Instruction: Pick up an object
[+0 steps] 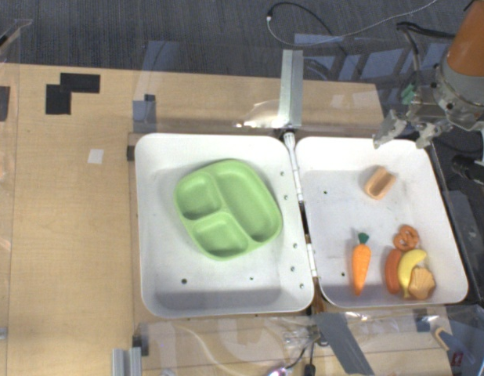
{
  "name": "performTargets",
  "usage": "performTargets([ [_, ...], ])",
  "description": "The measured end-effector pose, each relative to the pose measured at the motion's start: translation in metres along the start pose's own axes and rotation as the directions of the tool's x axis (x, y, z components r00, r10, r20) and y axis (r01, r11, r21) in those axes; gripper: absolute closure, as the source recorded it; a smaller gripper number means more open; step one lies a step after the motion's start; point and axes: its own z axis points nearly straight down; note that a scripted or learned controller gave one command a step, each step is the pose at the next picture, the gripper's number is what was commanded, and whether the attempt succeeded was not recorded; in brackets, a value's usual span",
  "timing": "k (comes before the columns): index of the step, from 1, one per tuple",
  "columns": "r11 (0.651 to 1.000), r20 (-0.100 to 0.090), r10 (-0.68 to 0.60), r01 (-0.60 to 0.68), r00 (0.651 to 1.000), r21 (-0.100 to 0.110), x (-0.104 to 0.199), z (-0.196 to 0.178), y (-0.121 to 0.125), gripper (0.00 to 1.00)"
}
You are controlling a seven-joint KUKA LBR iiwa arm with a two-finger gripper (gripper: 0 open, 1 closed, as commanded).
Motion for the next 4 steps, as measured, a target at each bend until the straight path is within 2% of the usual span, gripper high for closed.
performTargets([
  [1, 0.981, -0.001, -0.193, 0.193, 0.981, 0.002, -0.010, 0.145, -0.051, 0.00],
  [2, 0.927, -0.012, -0.374, 0.374, 0.927, 0.010, -0.057, 0.174, 0.025, 0.00],
  [3, 0.926, 0.001, -0.378, 0.378, 0.926, -0.002, -0.057, 0.164, 0.029, 1.00],
  [4, 0.946, 0.002, -0.325, 0.325, 0.946, -0.004, 0.000, 0.064, 0.028, 1.00],
])
